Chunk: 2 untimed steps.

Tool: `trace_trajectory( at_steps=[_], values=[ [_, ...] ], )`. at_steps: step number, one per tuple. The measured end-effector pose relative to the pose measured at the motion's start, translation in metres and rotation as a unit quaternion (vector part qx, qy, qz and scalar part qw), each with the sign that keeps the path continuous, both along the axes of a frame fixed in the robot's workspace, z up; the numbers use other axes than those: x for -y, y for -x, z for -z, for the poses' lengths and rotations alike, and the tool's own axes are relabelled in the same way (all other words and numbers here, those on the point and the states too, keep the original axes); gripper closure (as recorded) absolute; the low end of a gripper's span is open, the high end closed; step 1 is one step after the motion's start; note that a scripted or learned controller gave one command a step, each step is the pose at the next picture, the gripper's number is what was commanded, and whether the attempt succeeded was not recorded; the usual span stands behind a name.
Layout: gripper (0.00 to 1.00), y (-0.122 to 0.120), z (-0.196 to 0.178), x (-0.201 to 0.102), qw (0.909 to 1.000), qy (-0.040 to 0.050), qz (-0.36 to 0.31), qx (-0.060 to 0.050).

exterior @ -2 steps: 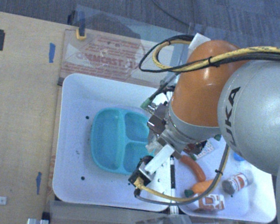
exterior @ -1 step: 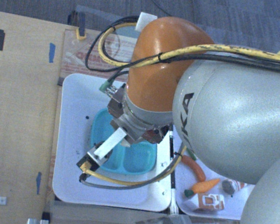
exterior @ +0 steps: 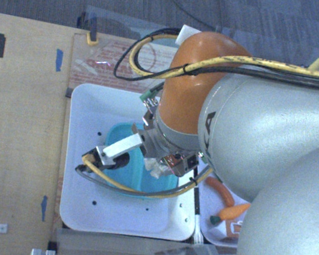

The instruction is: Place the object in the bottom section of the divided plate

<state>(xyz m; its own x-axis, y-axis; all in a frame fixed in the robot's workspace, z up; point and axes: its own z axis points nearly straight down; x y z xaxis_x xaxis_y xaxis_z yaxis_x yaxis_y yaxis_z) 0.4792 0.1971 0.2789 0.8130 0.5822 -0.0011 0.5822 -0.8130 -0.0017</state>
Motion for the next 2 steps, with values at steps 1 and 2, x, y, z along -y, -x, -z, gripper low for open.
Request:
trace_trajectory(
  at_steps=[1,2],
  values=[
    [1.0,0.001,0.018,0.029,0.9982,0.0,-0.059,-0.001],
    [1.0,0.0,-0.008,0.034,0.9969,0.0,0.079,0.001]
  ],
)
